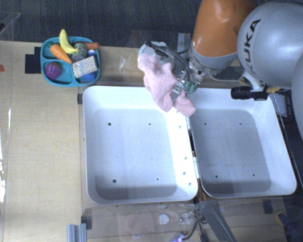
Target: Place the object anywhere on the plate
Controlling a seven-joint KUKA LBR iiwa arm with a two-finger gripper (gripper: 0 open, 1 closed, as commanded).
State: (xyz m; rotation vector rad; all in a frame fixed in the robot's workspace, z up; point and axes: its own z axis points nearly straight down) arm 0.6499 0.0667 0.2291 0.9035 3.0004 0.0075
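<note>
Pink cloth (161, 82) hangs lengthwise — top-left to bottom-right — pinched in the pincer (184, 82) above both bins' junction.

Both bins (134, 150) open (cloth (161, 82) overhangs divider); plate (70, 62) crowded.

A pale wooden surface (35, 150) fills the left and lower parts of the view, with bright glare streaks near its left edge and a small red mark (0, 68) toward the upper left corner. Beyond the far edge of the surface lies dark grey carpeted floor (106, 6), and a clear plastic sheet (2, 24) catches light at the upper left. Two shallow white bins (136, 145) sit side by side, with metal brackets (76, 232) below them
</note>
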